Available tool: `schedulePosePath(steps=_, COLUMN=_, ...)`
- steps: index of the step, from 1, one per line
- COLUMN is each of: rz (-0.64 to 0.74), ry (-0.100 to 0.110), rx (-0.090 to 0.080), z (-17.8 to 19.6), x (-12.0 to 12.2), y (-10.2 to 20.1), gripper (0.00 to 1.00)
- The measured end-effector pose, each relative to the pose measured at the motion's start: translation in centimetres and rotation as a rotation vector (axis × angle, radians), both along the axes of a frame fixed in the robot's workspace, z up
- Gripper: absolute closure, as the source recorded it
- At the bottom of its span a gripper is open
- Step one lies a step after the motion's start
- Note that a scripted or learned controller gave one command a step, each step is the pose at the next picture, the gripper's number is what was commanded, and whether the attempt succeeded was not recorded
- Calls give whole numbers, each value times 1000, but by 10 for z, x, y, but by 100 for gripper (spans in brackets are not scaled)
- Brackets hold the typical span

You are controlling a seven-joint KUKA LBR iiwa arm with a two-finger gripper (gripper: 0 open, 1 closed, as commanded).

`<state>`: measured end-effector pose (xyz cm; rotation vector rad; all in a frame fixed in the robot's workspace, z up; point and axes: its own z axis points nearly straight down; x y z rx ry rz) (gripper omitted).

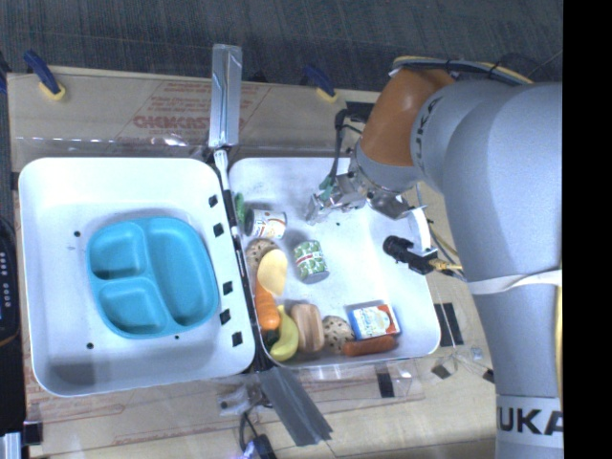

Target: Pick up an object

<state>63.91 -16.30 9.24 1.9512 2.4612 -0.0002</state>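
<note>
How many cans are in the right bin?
2. A green can stands near the middle of the right bin; a second can lies on its side by the divider. More could be hidden under the piled food.

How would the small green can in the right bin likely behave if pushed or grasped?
The green can appears to lie on its side, so a push would probably roll it. Its rounded wall may slip between two fingers. It looks small and likely light, and the yellow lemon-like fruit sits close beside it.
</note>
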Motion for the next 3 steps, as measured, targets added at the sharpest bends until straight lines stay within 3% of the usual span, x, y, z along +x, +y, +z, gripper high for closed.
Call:
schedulePosePath(steps=1, rz=262, ry=4, rx=2, z=-1, x=-104, y=19, gripper=100)
schedulePosePath(steps=2, rz=-213, ry=1, rx=1, z=0, x=-1, y=15, gripper=100)
schedulePosePath(steps=3, rz=-212, ry=2, rx=1, z=-1, x=-1, y=15, gripper=0)
